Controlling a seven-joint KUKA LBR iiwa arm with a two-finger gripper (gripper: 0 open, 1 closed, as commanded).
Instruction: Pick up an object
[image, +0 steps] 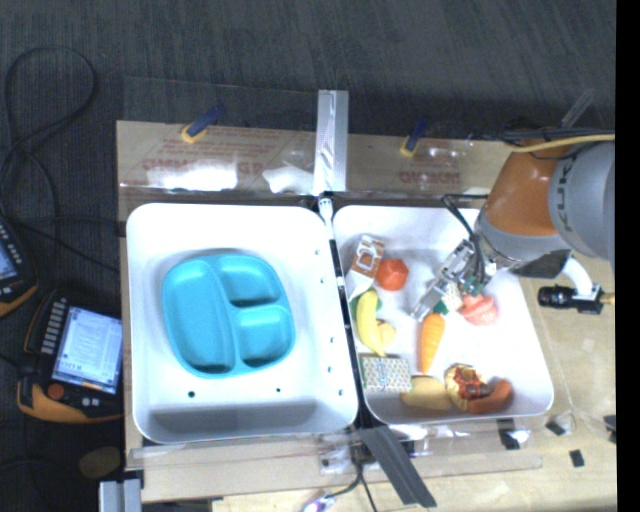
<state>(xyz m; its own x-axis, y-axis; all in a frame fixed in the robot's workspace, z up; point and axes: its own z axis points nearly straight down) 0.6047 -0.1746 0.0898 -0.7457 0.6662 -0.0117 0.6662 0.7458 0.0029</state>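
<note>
Jaws: the jaws (452, 283) hang low in the right bin, metal fingers pointing down-left; whether they are apart or together cannot be told, and no item can be seen between them.
Arm: the grey arm (585, 200) with its orange band (520, 195) enters from the right and covers the bin's upper right corner.
Right bin: the right bin (540, 350) is a shallow white plastic tray with rounded corners, holding the toy foods.
Nearest items: a pink-red strawberry-like piece (480, 308) lies just right of the jaws; an orange carrot (431, 342) lies just below them, tapered and smooth.
Other items: a round red tomato (392, 273), a small printed carton (367, 254), a yellow banana (370, 320), a textured green-grey block (385, 373), a tan bun-like piece (425, 395) and a glossy red-brown piece (475, 388) along the lower wall.
Writing: the carton's print is too small to read; faint reddish lettering on the cardboard (200, 160) behind the bins is illegible.
Left bin: the left bin (150, 380) holds a smooth turquoise divided plate (228, 310) with three compartments.
Edges: both bins touch along a central rim; clips (203, 122) sit on the cardboard's far edge.
Open room: bare white floor shows in the right bin between the tomato and the jaws and at its right side.
Counter: the counter (590, 400) is pale at right; a handheld screen device (75, 350) lies left of the bins.
</note>
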